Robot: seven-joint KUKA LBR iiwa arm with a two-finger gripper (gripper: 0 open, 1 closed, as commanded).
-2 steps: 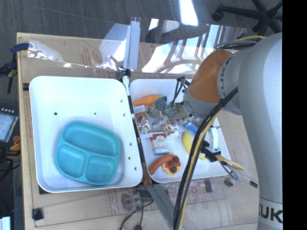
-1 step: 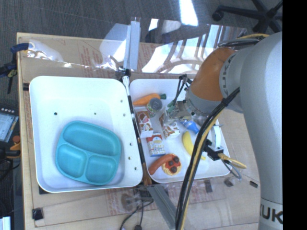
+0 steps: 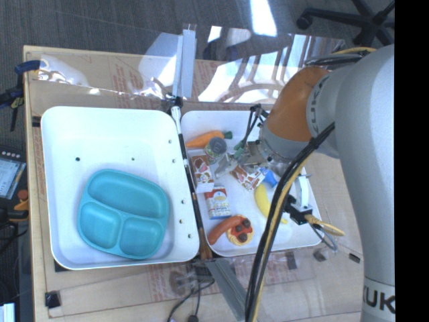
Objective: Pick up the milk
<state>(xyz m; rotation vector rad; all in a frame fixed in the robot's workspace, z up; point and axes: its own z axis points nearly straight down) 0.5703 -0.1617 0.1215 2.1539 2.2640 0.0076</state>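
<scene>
The arm (image 3: 348,113) reaches in from the right and bends down over the right bin (image 3: 305,243), its orange band (image 3: 298,109) above the wrist. The pincer (image 3: 238,158) hangs low among the toys near the middle of that bin; how far it is open cannot be told, and nothing can be seen held in it. Just beside its tip, on the right, lies a small milk carton (image 3: 247,176), tilted on its side. A second small carton (image 3: 216,202) lies a little nearer the front. A carrot (image 3: 206,139) lies toward the back, a banana (image 3: 263,200) to the right, and a sausage (image 3: 218,228) at the front. The left bin (image 3: 64,123) holds a blue divided plate (image 3: 124,213). Both bins sit on the table (image 3: 94,72).
</scene>
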